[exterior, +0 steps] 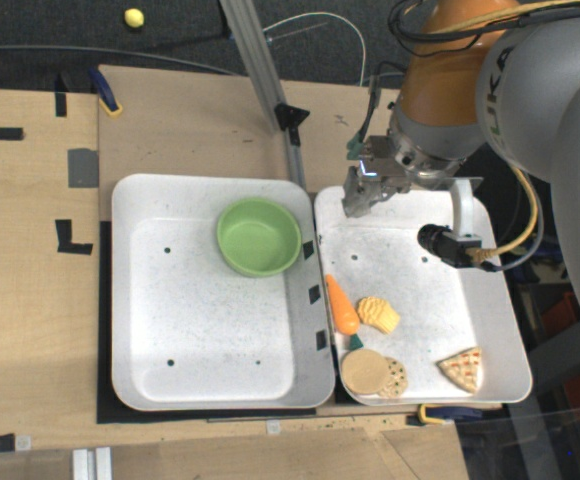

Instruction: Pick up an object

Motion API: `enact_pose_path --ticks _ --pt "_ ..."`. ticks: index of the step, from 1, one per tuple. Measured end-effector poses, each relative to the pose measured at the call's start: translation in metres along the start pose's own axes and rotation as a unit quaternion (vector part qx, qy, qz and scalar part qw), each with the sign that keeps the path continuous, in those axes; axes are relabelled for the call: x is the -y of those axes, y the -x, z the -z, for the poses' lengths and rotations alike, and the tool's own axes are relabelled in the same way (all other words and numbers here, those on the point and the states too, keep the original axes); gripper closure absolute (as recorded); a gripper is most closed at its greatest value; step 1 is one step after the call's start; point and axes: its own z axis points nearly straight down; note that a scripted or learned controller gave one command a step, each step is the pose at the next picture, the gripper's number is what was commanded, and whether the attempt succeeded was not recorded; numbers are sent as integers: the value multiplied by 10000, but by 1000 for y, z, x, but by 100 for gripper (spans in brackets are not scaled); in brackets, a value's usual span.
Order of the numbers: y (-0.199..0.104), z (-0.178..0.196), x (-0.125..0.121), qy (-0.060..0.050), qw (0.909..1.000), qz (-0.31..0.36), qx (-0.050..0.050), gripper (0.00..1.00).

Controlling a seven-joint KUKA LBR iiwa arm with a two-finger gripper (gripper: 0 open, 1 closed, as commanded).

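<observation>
Round cookie point(367, 372) at right bin point(490, 268) front edge, overlapping speckled one; orange carrot point(342, 306) beside. Claw point(360, 200) at bin's far corner, grip unclear, can't tell.

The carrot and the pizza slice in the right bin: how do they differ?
The carrot is long, thin and orange, with a green end; the pizza slice is a flat, pale triangle. The carrot lies along the bin's left wall, the pizza slice near its right front corner. Both are toy foods.

One fixed camera looks down at a slant from above the tabletop point(30, 268). It takes in both white bins point(130, 268) whole, with the arm point(510, 78) entering from the right
</observation>
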Motion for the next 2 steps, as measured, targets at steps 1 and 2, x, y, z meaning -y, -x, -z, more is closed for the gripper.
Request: enact_pose_path --ticks 1,2 --pt "-50 -25 3 -11 10000 1 2 100" --pt "-102 -46 5 -14 10000 4 5 100"
